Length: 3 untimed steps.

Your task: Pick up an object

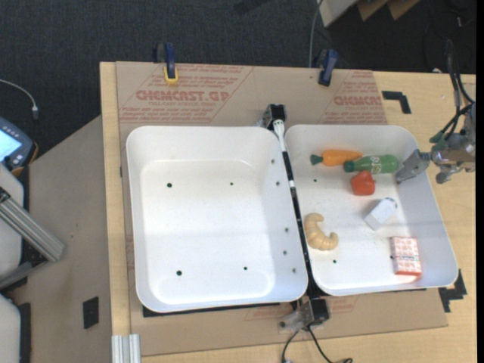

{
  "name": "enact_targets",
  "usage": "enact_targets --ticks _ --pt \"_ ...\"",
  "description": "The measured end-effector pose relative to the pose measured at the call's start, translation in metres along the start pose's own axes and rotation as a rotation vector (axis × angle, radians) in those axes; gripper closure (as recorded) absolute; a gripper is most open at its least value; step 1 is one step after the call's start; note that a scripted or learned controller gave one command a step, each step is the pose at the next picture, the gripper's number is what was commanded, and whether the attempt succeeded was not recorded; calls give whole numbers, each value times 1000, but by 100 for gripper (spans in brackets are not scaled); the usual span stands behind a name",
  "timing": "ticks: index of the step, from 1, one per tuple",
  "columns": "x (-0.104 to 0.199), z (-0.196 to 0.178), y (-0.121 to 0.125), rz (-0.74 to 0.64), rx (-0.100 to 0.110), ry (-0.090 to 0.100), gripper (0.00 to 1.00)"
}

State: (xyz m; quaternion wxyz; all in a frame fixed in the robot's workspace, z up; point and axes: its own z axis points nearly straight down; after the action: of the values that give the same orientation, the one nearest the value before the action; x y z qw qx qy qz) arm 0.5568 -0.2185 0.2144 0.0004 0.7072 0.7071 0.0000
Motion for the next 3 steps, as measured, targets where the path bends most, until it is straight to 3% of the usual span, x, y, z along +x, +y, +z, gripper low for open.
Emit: enact_targets --ticks 1,2,3 --pt "-6 -170 57 -4 -23 -9 0" --pt "-6 -170 54 -2 -6 -5 100" --pt "69 -87 42 -5 9 5 100"
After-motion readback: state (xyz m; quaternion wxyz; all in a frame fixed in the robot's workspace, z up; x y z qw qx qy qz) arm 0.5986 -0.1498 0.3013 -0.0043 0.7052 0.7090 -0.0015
